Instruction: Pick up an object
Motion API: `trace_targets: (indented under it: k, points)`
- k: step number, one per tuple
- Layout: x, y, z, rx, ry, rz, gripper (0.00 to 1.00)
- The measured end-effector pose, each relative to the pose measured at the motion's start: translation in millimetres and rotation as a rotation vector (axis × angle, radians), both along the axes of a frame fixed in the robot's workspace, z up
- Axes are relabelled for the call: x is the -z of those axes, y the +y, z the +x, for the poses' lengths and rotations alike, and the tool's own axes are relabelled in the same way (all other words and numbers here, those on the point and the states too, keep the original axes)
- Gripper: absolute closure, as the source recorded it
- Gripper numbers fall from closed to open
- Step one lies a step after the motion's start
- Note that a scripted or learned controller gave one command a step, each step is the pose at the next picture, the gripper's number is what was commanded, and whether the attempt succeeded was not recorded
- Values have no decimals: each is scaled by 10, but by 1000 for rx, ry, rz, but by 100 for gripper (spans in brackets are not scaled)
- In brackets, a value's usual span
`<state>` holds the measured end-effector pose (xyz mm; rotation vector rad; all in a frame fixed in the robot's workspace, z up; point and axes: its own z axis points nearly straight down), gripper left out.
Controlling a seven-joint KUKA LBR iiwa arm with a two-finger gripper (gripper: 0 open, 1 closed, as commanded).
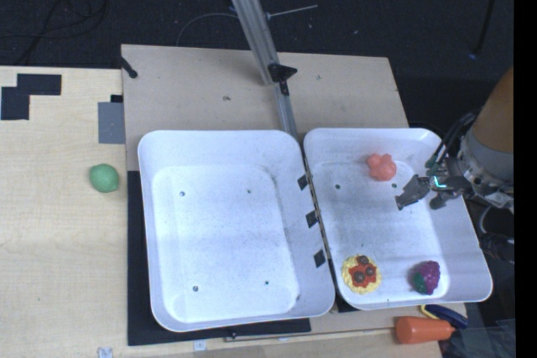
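The pink object (381, 166) lies in the right bin (470, 264), in that bin's far half, just left of the hand (422, 191) and slightly farther from the camera than it. A strip of bare bin floor separates the two; they do not touch. The object is a rounded lump with small knobs along its upper edge; no clear long axis or pointing direction can be read from it at this size.

The hand hangs over the right bin, toward its right wall, with the grey arm (491, 155) entering from that side. One dark finger (410, 194) reaches left toward the bin's middle; a small green-lit spot shows on the hand body behind it. Whether the fingers are spread or closed cannot be told, and nothing is seen between them.

Nearer the camera than the pink object, along the right bin's near wall, sit a yellow round piece with red spots (362, 273) and, right of it, a purple grape-like cluster (426, 277). Both are well apart from the pink object and from the hand. An orange carrot-like object (422, 329) lies on the tabletop (59, 214) just outside the right bin's near edge.

The left bin (159, 155) adjoins the right bin, joined by black clips (311, 219). A green ball (105, 178) rests on the tabletop left of the left bin. A metal rail (252, 21) rises beyond the bins.
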<state>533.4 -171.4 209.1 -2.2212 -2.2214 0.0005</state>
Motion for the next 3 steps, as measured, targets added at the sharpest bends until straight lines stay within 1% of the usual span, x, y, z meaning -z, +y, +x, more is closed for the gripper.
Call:
trace_targets:
  k: [1, 2, 3]
  points:
    - [1, 0, 0, 0, 0, 0, 0]
    - [619, 15, 28, -1, 5, 1, 0]
    - [1148, 23, 15, 0, 5, 1, 0]
